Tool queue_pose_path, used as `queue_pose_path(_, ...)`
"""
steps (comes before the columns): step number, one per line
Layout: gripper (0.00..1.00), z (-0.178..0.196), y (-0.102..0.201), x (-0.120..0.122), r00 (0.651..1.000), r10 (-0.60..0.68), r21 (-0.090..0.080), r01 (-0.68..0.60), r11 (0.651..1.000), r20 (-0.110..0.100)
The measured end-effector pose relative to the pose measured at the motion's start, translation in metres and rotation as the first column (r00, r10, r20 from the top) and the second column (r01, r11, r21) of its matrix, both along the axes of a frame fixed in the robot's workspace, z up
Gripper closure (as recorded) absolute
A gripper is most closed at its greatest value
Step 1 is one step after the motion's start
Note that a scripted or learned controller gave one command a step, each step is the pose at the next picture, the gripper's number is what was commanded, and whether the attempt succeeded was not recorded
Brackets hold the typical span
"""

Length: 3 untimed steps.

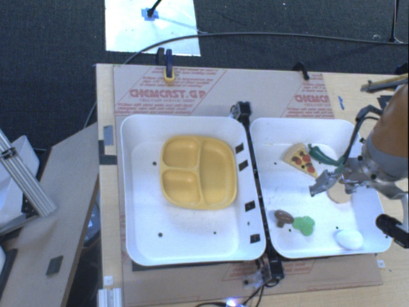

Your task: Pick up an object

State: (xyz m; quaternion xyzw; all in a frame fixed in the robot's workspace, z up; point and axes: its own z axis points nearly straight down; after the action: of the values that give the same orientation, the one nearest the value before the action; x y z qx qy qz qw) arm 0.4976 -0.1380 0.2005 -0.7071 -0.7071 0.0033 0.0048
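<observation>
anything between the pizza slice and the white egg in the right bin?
In the camera view, the hand hangs over the stretch between the pizza slice and the white egg, beside a tan round piece.

A pizza slice (300, 158) lies flat near the right bin's (276, 235) back edge. A brown piece (283, 218), a green piece (305, 224) touching it, and a white egg (349, 239) lie along its front edge.

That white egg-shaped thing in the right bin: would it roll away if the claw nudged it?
Probably. The white egg looks smooth and rounded, so a nudge may roll it, though the right bin's wall close by should stop it. Its glossy curve might also slip from the gripper.
</observation>
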Motion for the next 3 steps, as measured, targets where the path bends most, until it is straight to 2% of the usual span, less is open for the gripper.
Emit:
queue_pose_path(1, 0.0, 0.006, 0.0, 0.003, 1.0, 0.003, -0.003, -0.003, 1.0, 0.013)
queue_pose_path(3, 0.0, -0.11, 0.001, 0.015, 1.0, 0.001, -0.001, -0.001, 1.0, 0.009)
